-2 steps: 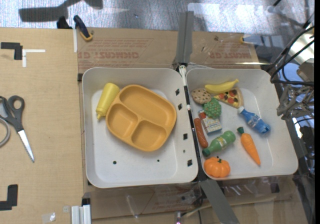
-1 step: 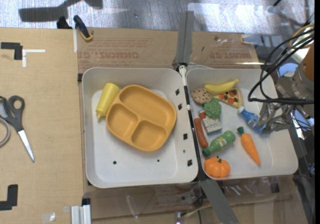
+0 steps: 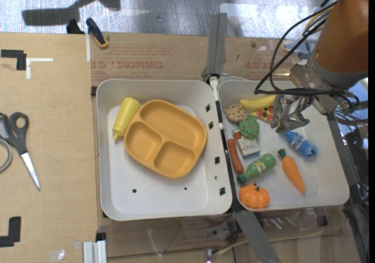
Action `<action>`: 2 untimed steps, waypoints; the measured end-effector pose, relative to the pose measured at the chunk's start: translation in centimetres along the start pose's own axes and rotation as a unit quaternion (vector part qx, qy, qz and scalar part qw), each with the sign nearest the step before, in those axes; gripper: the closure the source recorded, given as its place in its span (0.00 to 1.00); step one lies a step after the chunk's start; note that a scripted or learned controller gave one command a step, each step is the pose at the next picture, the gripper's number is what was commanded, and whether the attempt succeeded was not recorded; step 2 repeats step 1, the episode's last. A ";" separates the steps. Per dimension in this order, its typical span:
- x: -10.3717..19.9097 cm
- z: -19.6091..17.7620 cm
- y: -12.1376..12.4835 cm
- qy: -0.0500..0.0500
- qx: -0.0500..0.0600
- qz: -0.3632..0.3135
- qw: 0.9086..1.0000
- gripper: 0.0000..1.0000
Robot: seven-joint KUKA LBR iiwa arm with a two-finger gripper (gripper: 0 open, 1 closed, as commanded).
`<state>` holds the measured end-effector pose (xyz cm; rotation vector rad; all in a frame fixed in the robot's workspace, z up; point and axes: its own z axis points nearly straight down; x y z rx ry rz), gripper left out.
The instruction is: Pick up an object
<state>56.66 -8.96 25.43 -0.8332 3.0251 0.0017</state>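
Camera view, tool over right bin, beside banana, finger state unclear

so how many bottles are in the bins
3: a yellow bottle in the left bin beside the tray, a green bottle and a blue bottle in the right bin. The claw may hide more.

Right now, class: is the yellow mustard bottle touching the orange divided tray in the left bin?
Touching. The camera view shows the yellow mustard bottle lying against the upper-left rim of the orange divided tray, with no white floor visible between them.
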 end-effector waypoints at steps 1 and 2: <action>4.2 8.1 -5.0 0.001 0.000 -0.144 0.990 1.00; 4.2 8.1 -5.0 0.001 0.000 -0.144 0.990 1.00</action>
